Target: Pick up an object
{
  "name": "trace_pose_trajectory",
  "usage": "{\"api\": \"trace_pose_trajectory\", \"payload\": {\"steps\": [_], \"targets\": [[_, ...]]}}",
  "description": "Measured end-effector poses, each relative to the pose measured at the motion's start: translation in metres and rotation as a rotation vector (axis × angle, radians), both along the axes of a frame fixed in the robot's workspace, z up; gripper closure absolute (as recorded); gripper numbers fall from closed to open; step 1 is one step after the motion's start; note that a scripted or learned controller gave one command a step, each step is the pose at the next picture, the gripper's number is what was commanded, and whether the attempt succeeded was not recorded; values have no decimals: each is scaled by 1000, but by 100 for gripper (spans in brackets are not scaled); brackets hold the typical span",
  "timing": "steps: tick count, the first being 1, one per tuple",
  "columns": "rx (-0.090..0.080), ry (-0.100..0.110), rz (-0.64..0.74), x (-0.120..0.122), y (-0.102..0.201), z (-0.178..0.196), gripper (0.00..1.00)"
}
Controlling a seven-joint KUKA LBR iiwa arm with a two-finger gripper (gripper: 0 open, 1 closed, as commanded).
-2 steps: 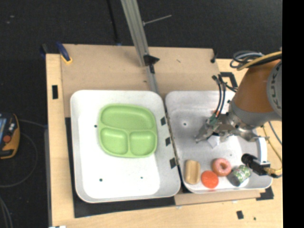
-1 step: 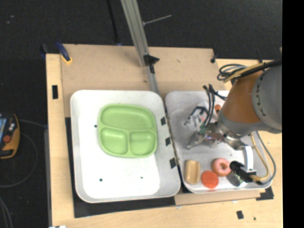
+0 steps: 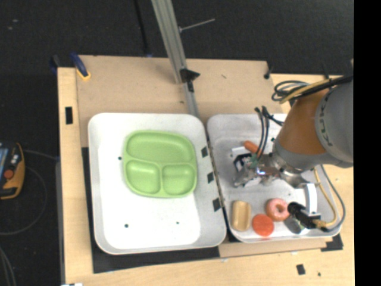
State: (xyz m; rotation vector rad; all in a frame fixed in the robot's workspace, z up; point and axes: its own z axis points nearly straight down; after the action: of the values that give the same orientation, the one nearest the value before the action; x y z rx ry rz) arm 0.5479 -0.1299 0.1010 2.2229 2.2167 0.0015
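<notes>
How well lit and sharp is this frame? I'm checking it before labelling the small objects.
Camera view: even overhead light, soft shadows; the left bin is bright, near washed out, around the green tray; the gripper area is cluttered and soft, hard to read; the pink ring and red ball stay distinct.

We see a light brown bench [image 3: 137, 85] with two white bins sitting on it side by side. The left bin [image 3: 149, 231] and the right bin [image 3: 223, 130] touch in the middle. A grey metal post [image 3: 172, 40] stands at the back of the bench.
</notes>
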Motion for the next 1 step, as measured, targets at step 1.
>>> {"api": "trace_pose_trajectory", "payload": {"steps": [1], "targets": [[-1,-4,-5,1,-1,11,100]]}}
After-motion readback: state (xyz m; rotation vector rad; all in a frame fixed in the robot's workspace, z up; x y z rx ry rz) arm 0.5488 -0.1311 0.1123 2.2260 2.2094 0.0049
